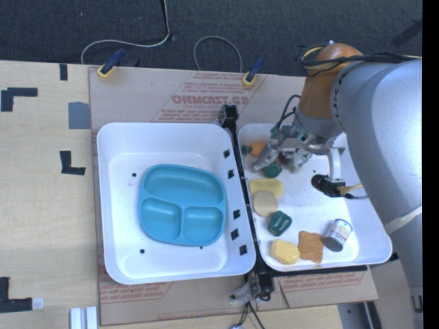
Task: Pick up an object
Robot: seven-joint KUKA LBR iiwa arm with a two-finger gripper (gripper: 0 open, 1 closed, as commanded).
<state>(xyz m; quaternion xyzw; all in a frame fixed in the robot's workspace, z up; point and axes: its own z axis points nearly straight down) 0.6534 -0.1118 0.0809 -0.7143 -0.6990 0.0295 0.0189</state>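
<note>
Over the right bin: the grey arm's two-finger metal pincer (269,158) is hovering low near the far left corner of the shallow white right bin (357,256), probably because the small objects are crowding there.
Pincer state: whether its tips are spread or pressed together cannot be told; nothing is visibly sitting between them.
Just beneath the pincer: a dark green rounded piece (271,171) is lying almost under the tips, so it is looking like the likeliest target.
Beside the pincer, toward the divider: a small orange piece (257,148) is resting close against the wall, awkward for a grasp.
Nearer the camera than the pincer: a pale yellow flat piece (265,186), a beige round piece (265,202) and a dark green block (279,222) are lying in a loose line, apart enough to be picked singly.
Farthest from the pincer: a yellow chunk (285,252), an orange-brown flat piece (311,247) and a small silver can (337,235) are sitting along the near rim.
Across the divider: a light blue plastic divided tray (183,205) is lying in the white left bin (116,184), well apart from the pincer.
Task progress: the pickup is not yet looking done.
</note>
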